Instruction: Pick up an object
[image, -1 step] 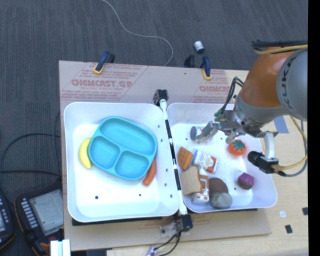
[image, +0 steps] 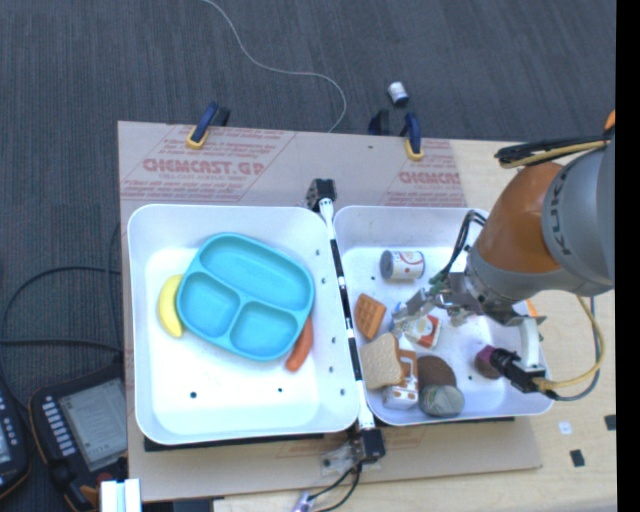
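Note:
My gripper (image: 418, 308) hangs low in the middle of the right bin (image: 450, 222), on the grey arm with its orange band reaching in from the right. Just under and beside it lies a red and white packet (image: 430, 331). An orange waffle-like piece (image: 371, 315) sits to its left, and a white can with a red label (image: 402, 265) lies behind it. Toward the front are a tan bread slice (image: 380, 362), a brown lump (image: 435, 372) and a grey stone (image: 441, 401). Nothing visibly hangs from the gripper.
The left bin (image: 150, 400) holds a blue divided plate (image: 245, 297), a yellow banana (image: 170, 305) at the plate's left edge and an orange carrot-like stick (image: 300, 349) at its right. A dark purple item (image: 490, 358) lies by the right bin's right wall, near cables.

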